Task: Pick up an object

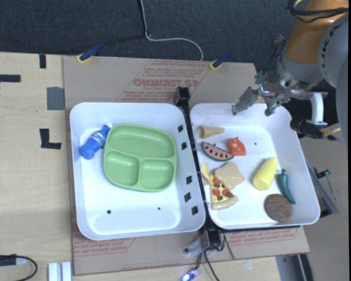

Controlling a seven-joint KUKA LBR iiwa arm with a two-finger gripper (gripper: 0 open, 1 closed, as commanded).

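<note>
My pincer (256, 102) hangs over the upper edge of the right bin (298, 151), in the upper right of the frame, its two fingers spread wide and nothing between them. Every candidate lies lower in that bin: a cone-shaped piece (210, 131) nearest me, a watermelon slice (216, 151), a small red piece (236, 147), a bread slice (229, 174), a pizza slice (222, 195), a yellow corn-like piece (264, 173), a green pepper (285, 184) and a brown round patty (277, 207). I judge the yellow piece the best target: it looks like light, stiff toy plastic, probably smooth and a little slippery, thick enough to stand proud of the bin floor. Its long axis runs on a slant, from lower left to upper right in the frame, so I would close across its middle, squarely to that axis. The flat pieces look harder to get under.
</note>
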